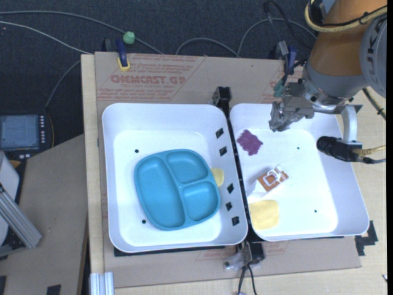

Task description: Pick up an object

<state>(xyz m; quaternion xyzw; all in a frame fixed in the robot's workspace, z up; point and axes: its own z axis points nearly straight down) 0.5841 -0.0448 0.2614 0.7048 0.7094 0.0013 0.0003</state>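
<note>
Hangs over the far part of the right bin [344, 217], the pincer [279, 123], apparently pinching nothing; whether spread or pressed together cannot be told. Just left and nearer lies a purple piece [249, 141], flat, probably soft and light: best nipped at an edge. Nearer still, an orange-and-white packet [272, 178] and a yellow piece [264, 213], likely light too. Left bin [116, 121]: a blue divided tray [177, 188], stiff, probably too broad.

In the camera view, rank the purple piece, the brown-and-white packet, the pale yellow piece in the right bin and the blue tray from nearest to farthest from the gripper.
From the gripper:
1. Purple piece, right bin, upper left.
2. Brown-and-white packet, right bin, middle.
3. Pale yellow piece, right bin, lower left corner.
4. Blue tray, left bin.
</note>
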